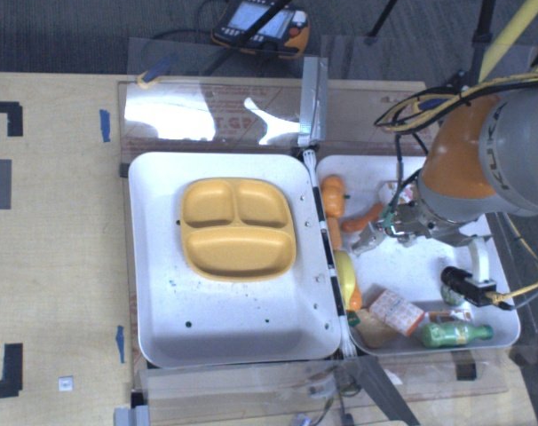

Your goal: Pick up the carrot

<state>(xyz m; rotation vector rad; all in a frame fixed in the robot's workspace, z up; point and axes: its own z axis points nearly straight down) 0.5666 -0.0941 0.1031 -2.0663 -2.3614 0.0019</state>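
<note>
Gripper [368, 235] sits right at the carrot [361, 219] in the right bin [504, 327]; can't tell if it's open or clamped. I'd center over the carrot's mid, away from the bin wall, then close and lift slow.

Left bin [154, 264]: shallow white tray holding a yellow three-compartment plastic plate [238, 227].
Right bin [504, 331]: shallow white tray.
Right bin, left wall: yellow banana-shaped toy [347, 278].
Right bin, near edge: green plastic bottle [453, 334] lying flat; red-and-white packet [395, 311] beside it.
</note>
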